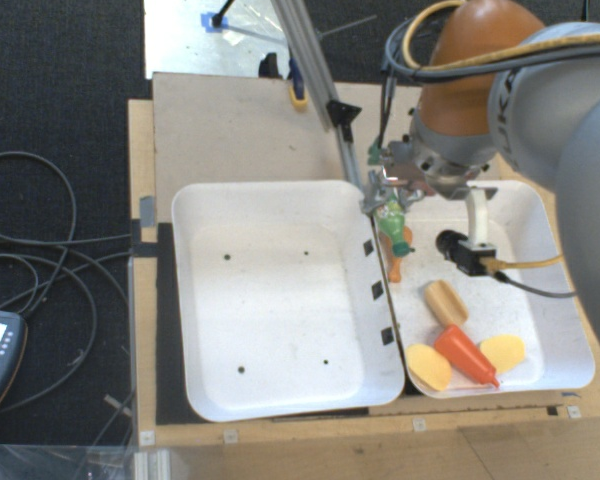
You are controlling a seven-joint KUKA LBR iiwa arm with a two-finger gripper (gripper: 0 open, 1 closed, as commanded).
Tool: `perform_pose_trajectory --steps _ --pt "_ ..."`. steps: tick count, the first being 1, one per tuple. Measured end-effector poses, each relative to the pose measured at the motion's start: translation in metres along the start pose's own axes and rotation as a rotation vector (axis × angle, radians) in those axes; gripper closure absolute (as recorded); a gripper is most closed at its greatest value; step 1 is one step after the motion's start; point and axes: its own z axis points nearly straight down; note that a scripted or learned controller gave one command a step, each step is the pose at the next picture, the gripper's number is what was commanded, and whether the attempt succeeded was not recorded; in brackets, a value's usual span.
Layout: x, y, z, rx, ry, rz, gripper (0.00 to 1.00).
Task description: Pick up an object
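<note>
Two shallow white plastic bins [280,398] sitting side by side on a tan tabletop [230,128], hand [392,200] hovering over the right bin's left edge, fingers pinching a green-and-orange carrot-like toy [392,236] dangling just below, other toys lying nearer the front.

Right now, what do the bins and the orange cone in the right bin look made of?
Bins: thin white moulded plastic, matte, with rounded rims. Orange cone: probably smooth plastic, a toy carrot judging by its even colour and slight sheen, though foam or rubber can't be ruled out.
</note>
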Motion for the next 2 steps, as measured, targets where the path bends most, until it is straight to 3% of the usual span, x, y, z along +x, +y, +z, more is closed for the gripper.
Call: perform_pose_trajectory --steps 1,2 --pt "0.0392 0.0242 0.0097 0.001 0.000 0.001 1.00" --pt "0.0367 0.0235 0.0091 0.002 -0.002 0.003 0.00"
